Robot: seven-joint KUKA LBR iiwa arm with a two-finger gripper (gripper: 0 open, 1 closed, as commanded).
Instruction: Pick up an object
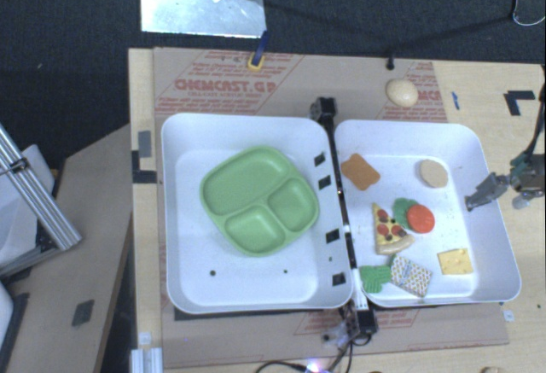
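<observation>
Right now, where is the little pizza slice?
The pizza slice lies in the right bin, near the divider, just left of the red tomato slice and above the patterned cracker.

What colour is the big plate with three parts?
Light green plate, in the left bin, seen in the camera view.

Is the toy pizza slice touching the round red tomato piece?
Apart. The camera view shows the triangular pizza slice left of the red tomato piece, with a green leafy piece between them.
</observation>
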